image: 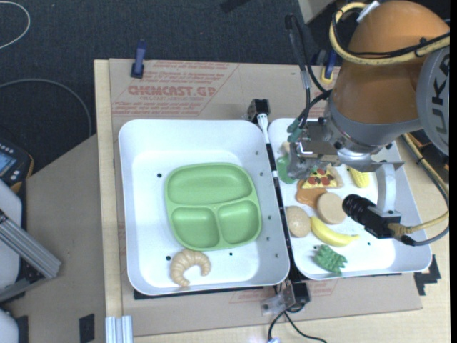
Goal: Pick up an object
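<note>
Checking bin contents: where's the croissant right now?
The croissant lies in the left bin, at its front edge, just below the green divided plate and apart from the food items in the right bin.

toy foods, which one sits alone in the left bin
The croissant, lying at the front of the left bin just below the green tray. The banana, pizza slice and the rest crowd the right bin.

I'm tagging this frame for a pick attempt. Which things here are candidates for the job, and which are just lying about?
In play, in the right bin by the end effector:
pizza slice
banana
round bun
green leafy toy
corn

Lying about, in the left bin:
green divided plate
croissant
</note>
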`<move>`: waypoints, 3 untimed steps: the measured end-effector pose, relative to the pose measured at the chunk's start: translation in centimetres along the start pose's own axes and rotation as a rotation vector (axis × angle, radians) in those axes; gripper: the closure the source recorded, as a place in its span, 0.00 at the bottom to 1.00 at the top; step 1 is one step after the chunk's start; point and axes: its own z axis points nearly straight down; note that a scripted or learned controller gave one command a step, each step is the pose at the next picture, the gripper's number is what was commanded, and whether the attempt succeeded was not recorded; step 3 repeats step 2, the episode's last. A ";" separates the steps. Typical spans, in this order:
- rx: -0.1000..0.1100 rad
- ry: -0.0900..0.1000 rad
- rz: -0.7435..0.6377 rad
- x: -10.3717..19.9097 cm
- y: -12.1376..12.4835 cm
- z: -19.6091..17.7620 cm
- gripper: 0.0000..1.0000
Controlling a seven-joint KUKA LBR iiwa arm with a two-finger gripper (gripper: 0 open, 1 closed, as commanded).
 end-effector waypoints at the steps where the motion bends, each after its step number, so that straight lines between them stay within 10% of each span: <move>1: 0.007 0.002 -0.010 2.1 -0.5 0.4 1.00; 3: 0.004 0.001 -0.008 2.0 -0.5 -0.7 1.00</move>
